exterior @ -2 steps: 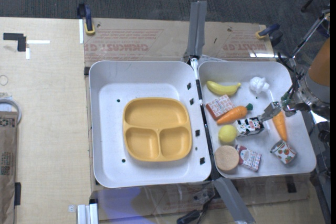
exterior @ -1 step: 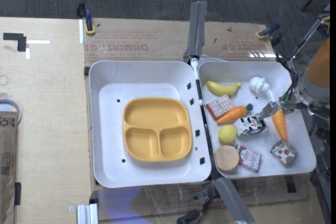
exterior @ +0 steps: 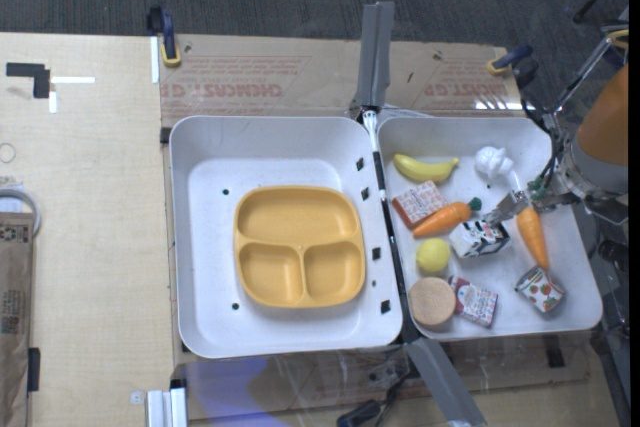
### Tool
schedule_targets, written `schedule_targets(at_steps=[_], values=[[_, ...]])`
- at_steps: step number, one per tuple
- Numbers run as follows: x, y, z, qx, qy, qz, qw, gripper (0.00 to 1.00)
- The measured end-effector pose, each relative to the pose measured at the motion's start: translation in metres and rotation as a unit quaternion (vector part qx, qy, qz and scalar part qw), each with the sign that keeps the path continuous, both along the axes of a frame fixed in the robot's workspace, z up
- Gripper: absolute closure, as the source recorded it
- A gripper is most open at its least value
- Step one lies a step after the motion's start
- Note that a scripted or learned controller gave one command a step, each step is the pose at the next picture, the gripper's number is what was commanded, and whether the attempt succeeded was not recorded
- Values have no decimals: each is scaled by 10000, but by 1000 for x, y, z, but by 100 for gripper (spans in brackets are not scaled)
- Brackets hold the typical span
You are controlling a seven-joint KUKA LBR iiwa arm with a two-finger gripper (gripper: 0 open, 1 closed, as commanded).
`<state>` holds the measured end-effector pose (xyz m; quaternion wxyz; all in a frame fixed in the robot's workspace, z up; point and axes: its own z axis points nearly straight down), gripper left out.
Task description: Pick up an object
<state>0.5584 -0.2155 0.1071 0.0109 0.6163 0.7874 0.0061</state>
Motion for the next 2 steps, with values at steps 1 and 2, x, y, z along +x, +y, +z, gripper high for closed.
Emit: schedule_targets(at_steps=[1,2], values=[[10,0,0,-17,-41,90,9999,0],[-8,4,-15,18,127,192,9997,0]])
